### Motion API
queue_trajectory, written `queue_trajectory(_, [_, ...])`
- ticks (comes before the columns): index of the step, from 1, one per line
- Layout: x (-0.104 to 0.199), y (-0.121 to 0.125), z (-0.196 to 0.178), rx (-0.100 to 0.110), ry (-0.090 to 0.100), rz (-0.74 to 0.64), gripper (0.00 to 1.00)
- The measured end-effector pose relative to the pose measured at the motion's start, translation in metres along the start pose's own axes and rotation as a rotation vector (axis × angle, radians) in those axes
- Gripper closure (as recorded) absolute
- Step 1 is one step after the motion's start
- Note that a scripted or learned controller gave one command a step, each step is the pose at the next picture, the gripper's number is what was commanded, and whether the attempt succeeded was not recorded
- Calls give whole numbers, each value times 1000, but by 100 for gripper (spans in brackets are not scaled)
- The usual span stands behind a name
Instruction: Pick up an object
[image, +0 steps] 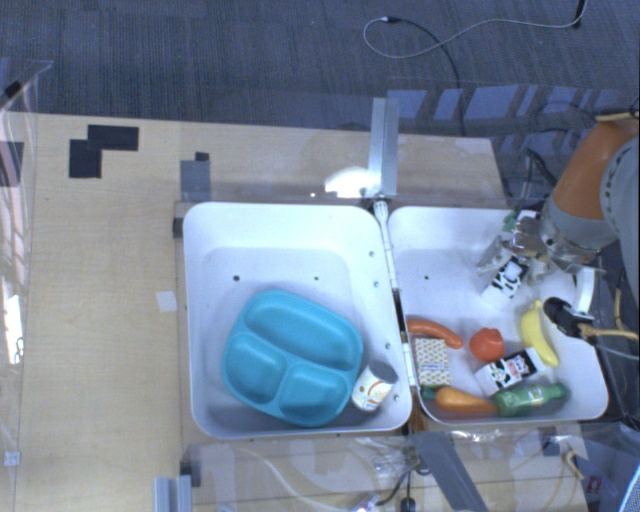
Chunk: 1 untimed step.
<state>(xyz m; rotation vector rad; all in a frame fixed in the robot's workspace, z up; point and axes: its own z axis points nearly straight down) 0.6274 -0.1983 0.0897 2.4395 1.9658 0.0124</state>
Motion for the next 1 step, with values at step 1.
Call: queue_trajectory(1, [1, 2, -13, -6, -2, -7, 100])
